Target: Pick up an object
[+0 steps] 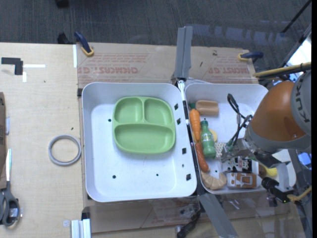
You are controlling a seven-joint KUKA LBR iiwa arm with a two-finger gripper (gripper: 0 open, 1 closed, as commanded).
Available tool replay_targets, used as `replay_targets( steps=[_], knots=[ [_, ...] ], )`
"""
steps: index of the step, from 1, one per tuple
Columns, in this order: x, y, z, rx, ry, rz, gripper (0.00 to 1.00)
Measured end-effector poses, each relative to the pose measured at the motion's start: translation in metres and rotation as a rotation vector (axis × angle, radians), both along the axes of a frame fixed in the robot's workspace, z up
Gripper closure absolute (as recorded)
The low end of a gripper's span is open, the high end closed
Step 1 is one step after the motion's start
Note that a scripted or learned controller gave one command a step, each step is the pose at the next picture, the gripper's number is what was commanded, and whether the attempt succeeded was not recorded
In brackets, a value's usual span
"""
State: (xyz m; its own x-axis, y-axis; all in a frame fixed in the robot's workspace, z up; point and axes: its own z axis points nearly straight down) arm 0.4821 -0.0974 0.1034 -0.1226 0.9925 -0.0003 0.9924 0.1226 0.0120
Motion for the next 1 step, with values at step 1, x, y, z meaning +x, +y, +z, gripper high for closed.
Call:
replay_targets(
  steps=[1],
  knots=[
    [-0.0009, -0.0197, -0.006, -0.006, 0.0, 0.299, 1.0]
  ],
)
